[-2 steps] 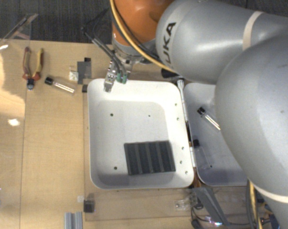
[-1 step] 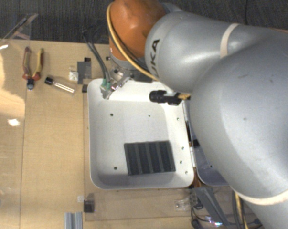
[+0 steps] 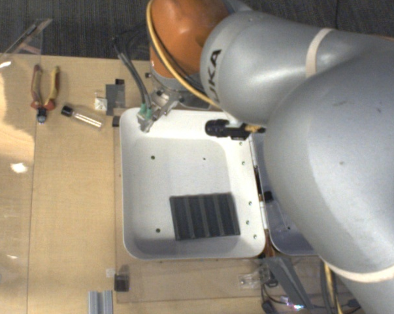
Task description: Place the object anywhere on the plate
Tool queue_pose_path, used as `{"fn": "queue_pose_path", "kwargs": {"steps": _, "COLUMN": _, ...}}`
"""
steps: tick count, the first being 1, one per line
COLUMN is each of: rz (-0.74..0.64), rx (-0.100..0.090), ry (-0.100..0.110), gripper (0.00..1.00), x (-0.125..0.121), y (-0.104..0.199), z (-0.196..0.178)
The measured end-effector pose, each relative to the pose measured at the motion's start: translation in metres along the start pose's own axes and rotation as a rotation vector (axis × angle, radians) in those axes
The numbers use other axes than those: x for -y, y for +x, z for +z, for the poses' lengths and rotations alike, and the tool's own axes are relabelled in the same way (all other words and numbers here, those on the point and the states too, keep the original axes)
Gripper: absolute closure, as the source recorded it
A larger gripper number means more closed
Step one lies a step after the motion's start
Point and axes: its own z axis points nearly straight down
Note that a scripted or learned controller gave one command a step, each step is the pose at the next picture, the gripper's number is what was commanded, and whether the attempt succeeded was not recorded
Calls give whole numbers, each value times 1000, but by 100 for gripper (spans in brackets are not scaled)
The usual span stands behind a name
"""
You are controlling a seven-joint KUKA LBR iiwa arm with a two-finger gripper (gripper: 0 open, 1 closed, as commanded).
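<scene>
Camera view, from above: the grey arm (image 3: pixel 301 110) reaches in from the right. Its gripper (image 3: pixel 149 110) hangs over the far left corner of the left bin (image 3: pixel 127 195) with a green speck (image 3: pixel 144 116) at its tip, too blurred to tell how far open the claw is or whether it holds anything. A dark ribbed slab (image 3: pixel 204 216), seemingly the task's thing, lies flat near the bin's front wall, well apart from the gripper. From this corner, a descent could strike the rim or close on nothing.

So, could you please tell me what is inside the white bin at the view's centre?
The white bin holds one dark ribbed block, flat near its front wall. The gripper hovers at its far left corner. The arm hides the far right corner.
</scene>
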Motion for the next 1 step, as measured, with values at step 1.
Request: {"fn": "queue_pose_path", "kwargs": {"steps": 1, "rz": -55, "rx": -1, "ry": 1, "gripper": 100, "x": 8, "y": -1, "z": -94}}
